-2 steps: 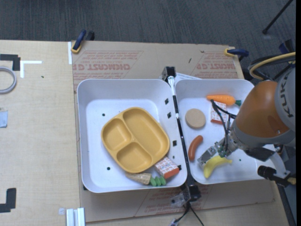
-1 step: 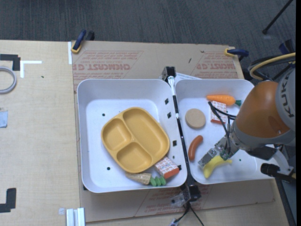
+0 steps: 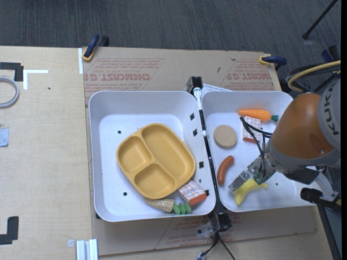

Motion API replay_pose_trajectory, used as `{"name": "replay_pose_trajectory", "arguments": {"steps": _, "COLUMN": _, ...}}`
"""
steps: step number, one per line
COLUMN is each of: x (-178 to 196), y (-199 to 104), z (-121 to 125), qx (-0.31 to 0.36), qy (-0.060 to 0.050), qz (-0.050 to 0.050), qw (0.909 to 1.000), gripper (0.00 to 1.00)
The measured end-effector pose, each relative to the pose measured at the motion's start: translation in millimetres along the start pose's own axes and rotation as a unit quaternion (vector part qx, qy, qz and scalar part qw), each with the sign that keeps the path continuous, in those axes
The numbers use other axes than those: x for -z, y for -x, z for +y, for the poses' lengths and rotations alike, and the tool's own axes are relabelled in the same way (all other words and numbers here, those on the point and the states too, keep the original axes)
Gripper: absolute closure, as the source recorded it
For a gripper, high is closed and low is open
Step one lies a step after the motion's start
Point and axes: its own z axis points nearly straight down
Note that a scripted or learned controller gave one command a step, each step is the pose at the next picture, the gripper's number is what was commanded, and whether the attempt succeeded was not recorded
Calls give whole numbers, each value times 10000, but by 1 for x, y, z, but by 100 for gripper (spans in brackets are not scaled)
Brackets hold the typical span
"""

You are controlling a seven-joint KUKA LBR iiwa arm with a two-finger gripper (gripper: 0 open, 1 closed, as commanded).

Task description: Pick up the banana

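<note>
hovering right at the banana [image 3: 246, 190] in the right bin [image 3: 282, 202], gripper [image 3: 245, 179] touching it; can't tell if it's clenched. risk: off-centre pinch rolls it toward the sausage [image 3: 224, 169].

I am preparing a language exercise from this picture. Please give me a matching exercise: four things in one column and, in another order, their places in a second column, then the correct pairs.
Things:
1. yellow divided plate
2. carrot
3. banana
4. sausage

Places:
A. right bin, far edge
B. left bin, middle
C. right bin, between the round cracker and the banana
D. right bin, near side, right under the gripper

Pairs: 1-B, 2-A, 3-D, 4-C
</note>
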Motion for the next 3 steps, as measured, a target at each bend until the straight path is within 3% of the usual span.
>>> {"name": "replay_pose_trajectory", "arguments": {"steps": 3, "x": 0, "y": 0, "z": 0, "qx": 1, "qy": 0, "qz": 0, "qw": 10000, "gripper": 0}}
